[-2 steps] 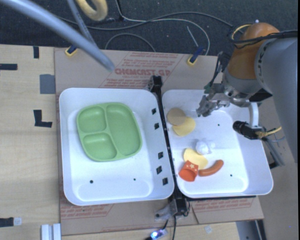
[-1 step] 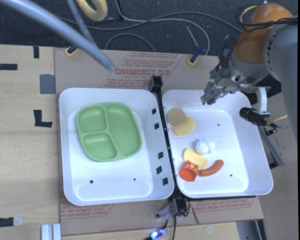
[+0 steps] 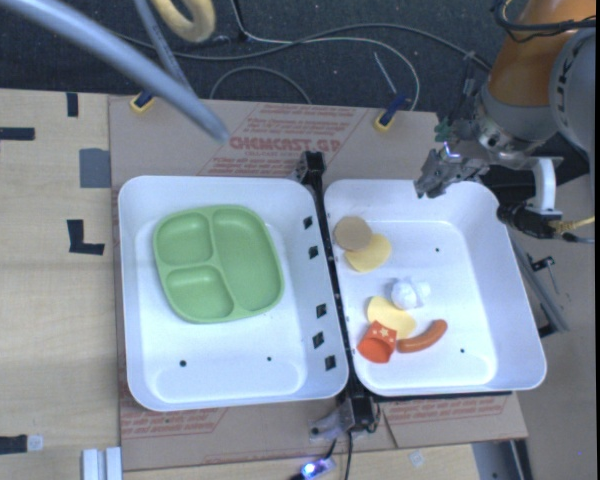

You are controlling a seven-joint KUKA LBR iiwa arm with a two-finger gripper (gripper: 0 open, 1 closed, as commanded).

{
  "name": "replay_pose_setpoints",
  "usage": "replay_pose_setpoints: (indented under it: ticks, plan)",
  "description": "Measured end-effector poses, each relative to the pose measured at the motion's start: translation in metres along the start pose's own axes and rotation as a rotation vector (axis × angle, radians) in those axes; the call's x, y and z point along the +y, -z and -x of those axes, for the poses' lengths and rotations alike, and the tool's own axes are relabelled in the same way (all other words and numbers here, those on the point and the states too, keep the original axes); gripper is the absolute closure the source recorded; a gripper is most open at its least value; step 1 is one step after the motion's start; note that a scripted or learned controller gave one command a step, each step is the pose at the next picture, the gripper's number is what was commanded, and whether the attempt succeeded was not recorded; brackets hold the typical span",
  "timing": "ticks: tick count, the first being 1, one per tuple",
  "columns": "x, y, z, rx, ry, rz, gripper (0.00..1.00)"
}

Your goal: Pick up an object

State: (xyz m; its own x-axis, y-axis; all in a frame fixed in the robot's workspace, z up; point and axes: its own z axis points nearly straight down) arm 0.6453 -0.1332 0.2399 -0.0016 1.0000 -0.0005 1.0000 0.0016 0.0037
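1. End effector [image 3: 432,183] hovers over right bin [image 3: 480,218], 1 o'clock corner; finger state: cannot tell.
2. Bin centre: brown disc [image 3: 353,233] touching yellow disc [image 3: 369,253].
3. 6 o'clock of them: white ball [image 3: 405,294], red cup [image 3: 377,343], sausage [image 3: 422,337].
4. Left bin [image 3: 140,268]: green divided tray [image 3: 218,263].

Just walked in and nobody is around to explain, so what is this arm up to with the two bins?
The arm's gripper hangs over the far rim of the right bin, with nothing between its fingers. The things it could pick lie in that bin: a brown disc, a yellow piece, a small white object, a sausage and a red cup. The left bin holds a green divided tray. No pick has happened yet.
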Motion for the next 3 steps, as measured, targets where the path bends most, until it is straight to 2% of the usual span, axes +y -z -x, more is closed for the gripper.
replay_pose_setpoints:
  ticks: [1,2,3]
  plan:
    - [0.001,0.019,0.0,0.001,0.0,-0.002,1.0]
    - [-0.013,0.009,-0.06,0.002,0.004,-0.007,1.0]
    - [-0.015,0.005,-0.124,0.003,0.006,-0.006,1.0]
